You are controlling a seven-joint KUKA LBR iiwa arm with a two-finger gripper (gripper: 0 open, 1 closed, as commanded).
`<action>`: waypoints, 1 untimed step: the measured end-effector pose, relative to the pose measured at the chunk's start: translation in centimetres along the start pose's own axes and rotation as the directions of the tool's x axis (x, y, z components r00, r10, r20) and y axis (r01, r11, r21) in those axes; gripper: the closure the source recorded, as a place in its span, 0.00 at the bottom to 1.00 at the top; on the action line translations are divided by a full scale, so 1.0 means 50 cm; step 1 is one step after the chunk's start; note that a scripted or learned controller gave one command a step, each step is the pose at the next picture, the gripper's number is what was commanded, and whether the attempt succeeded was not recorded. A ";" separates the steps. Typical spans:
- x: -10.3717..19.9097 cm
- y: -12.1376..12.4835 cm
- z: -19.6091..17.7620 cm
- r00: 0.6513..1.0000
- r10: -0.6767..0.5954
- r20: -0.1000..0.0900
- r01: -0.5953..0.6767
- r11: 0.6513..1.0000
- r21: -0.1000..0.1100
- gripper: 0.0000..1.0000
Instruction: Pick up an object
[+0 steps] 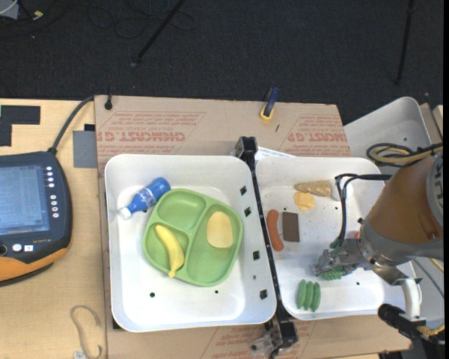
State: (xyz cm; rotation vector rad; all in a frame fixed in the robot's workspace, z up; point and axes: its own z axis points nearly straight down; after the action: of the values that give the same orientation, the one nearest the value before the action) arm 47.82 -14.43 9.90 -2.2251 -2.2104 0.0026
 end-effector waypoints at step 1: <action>-0.003 0.008 -0.124 1.000 -0.007 0.003 0.007 1.000 -0.006 1.00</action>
State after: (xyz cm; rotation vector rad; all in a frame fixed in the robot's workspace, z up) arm 48.24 -14.59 16.10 -2.2222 -2.2225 -0.0014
